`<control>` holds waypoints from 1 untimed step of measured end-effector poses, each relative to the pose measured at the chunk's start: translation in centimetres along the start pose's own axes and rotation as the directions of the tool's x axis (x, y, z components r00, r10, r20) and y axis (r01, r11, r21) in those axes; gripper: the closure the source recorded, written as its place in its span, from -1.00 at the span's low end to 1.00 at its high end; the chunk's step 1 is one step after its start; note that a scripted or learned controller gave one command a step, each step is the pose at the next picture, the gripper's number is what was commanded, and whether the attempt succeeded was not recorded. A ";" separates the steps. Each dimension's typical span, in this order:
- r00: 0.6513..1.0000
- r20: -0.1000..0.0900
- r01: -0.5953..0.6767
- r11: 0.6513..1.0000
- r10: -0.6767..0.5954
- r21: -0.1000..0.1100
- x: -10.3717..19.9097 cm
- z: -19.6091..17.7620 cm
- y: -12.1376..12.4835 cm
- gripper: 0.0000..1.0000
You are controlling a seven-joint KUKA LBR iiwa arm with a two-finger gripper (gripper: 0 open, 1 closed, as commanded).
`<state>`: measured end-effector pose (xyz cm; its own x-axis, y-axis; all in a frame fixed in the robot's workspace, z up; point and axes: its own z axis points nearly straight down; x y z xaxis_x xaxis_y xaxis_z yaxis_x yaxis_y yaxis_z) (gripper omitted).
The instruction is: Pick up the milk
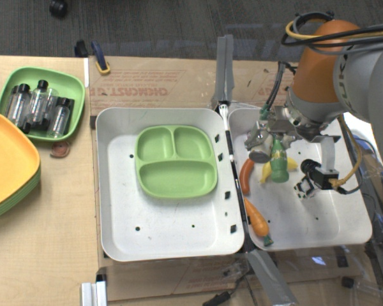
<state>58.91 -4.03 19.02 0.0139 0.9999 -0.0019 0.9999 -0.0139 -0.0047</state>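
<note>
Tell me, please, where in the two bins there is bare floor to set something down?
Left bin: bare floor in front of and beside the green divided plate. Right bin: free patch right of the carrot. Crowded under the gripper, around the green bottle and red pepper.

Left bin (115, 190) held a divided plate (176, 160) at centre. Right bin (345, 225) held a bottle (279, 164) toward 10 o'clock, a sausage (246, 174) at 9 and a carrot (258, 220) at 7.
</note>
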 end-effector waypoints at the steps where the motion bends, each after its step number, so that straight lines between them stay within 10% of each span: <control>1: 1.000 0.000 0.030 1.000 -0.030 -0.002 0.8 -2.9 1.1 1.00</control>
<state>60.04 -3.20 21.90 -0.0165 0.9999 -0.0021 0.9999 0.0165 -0.0026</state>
